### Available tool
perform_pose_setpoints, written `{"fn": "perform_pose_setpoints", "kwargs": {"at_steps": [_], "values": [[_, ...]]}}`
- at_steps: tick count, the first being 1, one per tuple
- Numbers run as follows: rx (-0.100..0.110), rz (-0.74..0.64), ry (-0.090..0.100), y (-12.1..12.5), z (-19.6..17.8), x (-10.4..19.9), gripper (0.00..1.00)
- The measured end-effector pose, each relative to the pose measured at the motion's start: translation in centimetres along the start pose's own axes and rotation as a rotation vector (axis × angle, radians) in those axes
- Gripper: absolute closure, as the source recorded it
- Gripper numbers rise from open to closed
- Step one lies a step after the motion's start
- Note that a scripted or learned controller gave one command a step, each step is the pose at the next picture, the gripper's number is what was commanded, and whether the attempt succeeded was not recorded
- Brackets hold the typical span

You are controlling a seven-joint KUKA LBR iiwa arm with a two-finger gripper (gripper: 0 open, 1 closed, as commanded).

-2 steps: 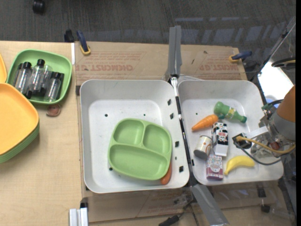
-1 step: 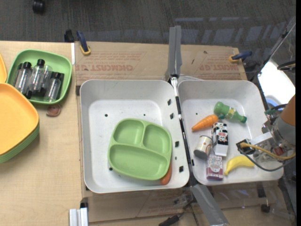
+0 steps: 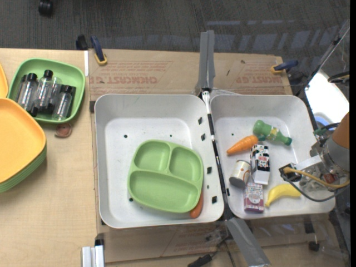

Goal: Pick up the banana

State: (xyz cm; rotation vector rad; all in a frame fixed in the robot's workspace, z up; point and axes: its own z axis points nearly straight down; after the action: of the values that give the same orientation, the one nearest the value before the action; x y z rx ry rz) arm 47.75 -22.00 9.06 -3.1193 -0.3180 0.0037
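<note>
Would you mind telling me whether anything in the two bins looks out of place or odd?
One oddity: an orange carrot-like item is wedged under the green divided plastic plate's lower right edge in the left white bin, mostly hidden.

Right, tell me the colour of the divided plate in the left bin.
Light green; the divided plate shows in the camera view.

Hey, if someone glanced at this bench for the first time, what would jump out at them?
Probably the green divided plate lying in the left bin, with something orange peeking from under its lower right edge. Next, the cluster of small items in the right bin: the yellow banana near the front, an orange carrot and a green bottle behind it.
</note>
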Motion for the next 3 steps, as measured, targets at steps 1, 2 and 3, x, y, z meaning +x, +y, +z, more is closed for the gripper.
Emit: {"fn": "perform_pose_setpoints", "kwargs": {"at_steps": [1,2,3], "values": [[0.0,-0.015,-0.001,0.0,0.0,0.0,1.0],[0.0,-0.033,-0.002,0.0,0.0,0.0,1.0],[0.005,0.0,-0.009,0.4,0.2,2.1,1.0]]}}
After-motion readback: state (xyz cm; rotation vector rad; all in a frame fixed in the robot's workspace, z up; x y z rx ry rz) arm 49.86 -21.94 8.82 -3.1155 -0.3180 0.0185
